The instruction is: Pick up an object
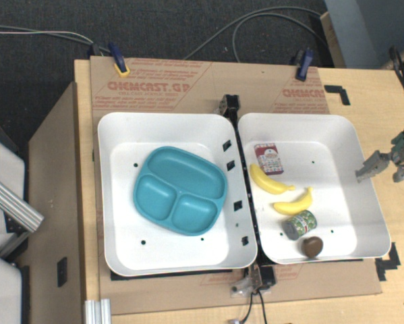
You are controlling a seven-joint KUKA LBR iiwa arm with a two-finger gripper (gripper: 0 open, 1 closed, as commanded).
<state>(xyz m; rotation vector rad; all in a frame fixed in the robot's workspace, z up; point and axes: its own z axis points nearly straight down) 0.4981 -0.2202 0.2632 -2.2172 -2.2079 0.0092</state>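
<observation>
Hovering at the right bin's (363, 181) outer rim, the tool (377, 166) is too small and dark to tell its state. Inside that bin lie two bananas (270, 181) (293, 204), a red packet (268, 158), a green can (300, 224) and a brown ball (312, 246). The left bin (114, 181) bears a teal tray (180, 190).

Teal tray (180, 190) fills left bin (114, 137); bananas (269, 180), can (300, 223) in right bin (343, 137).

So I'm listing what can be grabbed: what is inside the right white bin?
The right white bin holds a red packet, two yellow bananas, a green can and a brown round object. Whatever is under them is covered.
</observation>
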